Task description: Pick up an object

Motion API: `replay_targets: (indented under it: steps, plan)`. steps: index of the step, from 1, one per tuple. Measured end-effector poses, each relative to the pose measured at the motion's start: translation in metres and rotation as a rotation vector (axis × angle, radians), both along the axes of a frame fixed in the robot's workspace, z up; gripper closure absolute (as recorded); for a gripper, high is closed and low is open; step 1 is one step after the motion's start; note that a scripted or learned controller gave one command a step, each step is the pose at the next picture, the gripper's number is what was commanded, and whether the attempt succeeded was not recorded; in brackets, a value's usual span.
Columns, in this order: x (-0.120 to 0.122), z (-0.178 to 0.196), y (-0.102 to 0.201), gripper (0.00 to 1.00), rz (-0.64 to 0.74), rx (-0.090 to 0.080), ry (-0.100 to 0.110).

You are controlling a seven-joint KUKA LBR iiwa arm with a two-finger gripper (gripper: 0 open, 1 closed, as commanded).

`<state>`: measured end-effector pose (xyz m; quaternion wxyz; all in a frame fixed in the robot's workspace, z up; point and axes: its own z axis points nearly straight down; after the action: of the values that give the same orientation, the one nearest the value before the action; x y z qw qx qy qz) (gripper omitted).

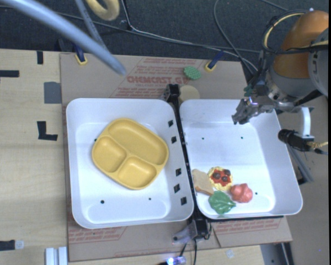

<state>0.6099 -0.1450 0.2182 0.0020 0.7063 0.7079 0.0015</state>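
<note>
Green toy [221, 203], red toy [241, 192] in right bin [265, 148] | hand [244, 114] above far edge, grip state unclear

Even, fairly bright light from overhead fills the scene. The two shallow white plastic bins [77, 148] reflect it strongly and look nearly washed out, with soft pale shadows along their inner walls. The compartmented yellow plastic tray [130, 153] at 9 o'clock shows a mild sheen. A smooth grey tube [55, 21] at 11 o'clock is blurred and out of focus. Detail is soft and grainy overall.
</note>
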Motion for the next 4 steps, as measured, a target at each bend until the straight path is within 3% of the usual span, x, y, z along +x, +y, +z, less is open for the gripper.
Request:
replay_targets:
  steps: [1,3,4]
  plan:
    - [0.0,0.006,0.001,1.0,0.0,0.002,0.006]
    - [-0.006,0.004,0.106,1.0,0.001,0.0,0.007]
    - [0.004,-0.007,0.155,1.0,0.001,0.0,0.007]
